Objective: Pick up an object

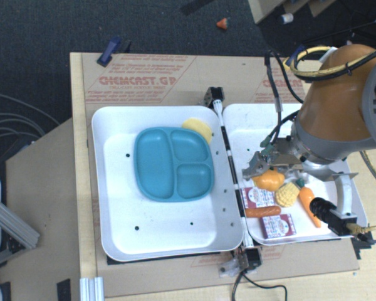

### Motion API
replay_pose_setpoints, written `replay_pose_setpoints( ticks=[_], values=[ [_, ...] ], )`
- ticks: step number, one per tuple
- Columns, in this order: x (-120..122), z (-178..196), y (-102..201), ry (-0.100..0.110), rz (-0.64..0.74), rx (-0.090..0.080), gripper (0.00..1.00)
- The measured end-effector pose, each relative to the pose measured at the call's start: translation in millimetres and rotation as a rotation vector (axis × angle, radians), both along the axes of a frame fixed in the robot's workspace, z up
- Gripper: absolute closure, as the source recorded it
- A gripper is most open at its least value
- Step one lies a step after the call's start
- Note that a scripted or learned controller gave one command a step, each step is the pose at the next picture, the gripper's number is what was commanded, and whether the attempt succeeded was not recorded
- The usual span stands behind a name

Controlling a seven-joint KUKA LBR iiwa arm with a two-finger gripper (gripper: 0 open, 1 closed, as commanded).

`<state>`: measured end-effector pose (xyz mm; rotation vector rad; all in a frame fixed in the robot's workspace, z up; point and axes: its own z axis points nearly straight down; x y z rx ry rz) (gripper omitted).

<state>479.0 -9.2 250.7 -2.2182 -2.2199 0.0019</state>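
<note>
Jaws (271,166) sit low in the right bin (250,121), directly above the orange (269,180); their state cannot be told. Corn (287,194), carrot (309,205) and sausage (262,212) lie adjacent. Left bin (113,187) holds a blue tray (173,163).

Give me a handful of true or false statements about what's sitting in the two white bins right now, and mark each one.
1. The blue divided plate lies in the left bin. True.
2. A yellow item touches the plate's upper right edge. True.
3. The corn cob lies in the left bin. False: it is in the right bin.
4. The arm hangs over the left bin. False: over the right one.
5. The carrot lies beside the corn. True.
</note>
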Motion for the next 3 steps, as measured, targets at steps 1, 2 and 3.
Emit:
replay_pose_setpoints(
  ticks=[1,2,3],
  values=[
    [0,17,35,-0.002,0.0,-0.001,1.0],
    [0,24,80,-0.003,0.0,-0.001,1.0],
    [0,-2,68,0.0,-0.001,-0.001,1.0]
  ],
)
